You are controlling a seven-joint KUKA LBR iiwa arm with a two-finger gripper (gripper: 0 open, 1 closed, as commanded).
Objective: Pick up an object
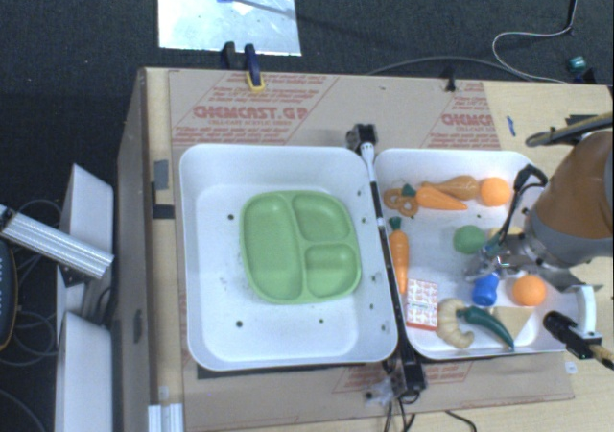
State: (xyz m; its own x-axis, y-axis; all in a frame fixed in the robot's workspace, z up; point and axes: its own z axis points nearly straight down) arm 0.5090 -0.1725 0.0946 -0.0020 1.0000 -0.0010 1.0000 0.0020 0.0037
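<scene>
Nearest the camera, along the front of the right bin, lie a beige ginger-shaped piece, a dark green chilli pepper and a small red-printed card. Just behind them sit a blue object and an orange ball, the blue one partly covered by the metal end of the gripper. The jaws are lost in that clutter, and whether they are spread or pressed together I cannot tell; nothing is clearly pinched. The arm hides the bin's right wall and runs off the frame's edge. A green round toy lies just left of the gripper, with a carrot by the bin's left wall. Farther back rest a second carrot and an orange. The left bin holds a green divided plate. The desk shows printed cardboard beyond.
</scene>
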